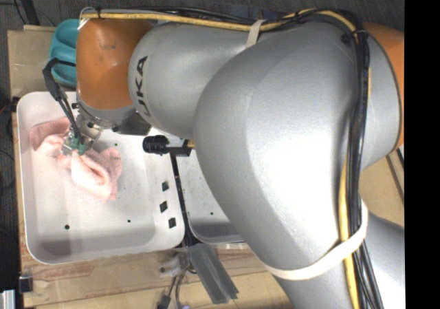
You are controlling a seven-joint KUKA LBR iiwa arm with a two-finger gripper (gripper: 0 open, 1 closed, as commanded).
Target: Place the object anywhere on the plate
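A soft, crumpled pink object [93,166] lies in the back half of the left bin [82,232], spreading from the bin's left wall towards the middle. My gripper [75,141] reaches down under the orange wrist band [103,60] and sits right at the top edge of the pink object, touching or nearly touching it. A teal rounded thing [63,49] shows behind the left bin at the top left, half hidden by the arm; I cannot tell whether it is the plate.
The grey arm [275,129] covers most of the right bin, of which a strip of the front left corner [210,232] shows. A black divider [175,184] runs between the bins. Wooden bench edge [103,287] lies in front.
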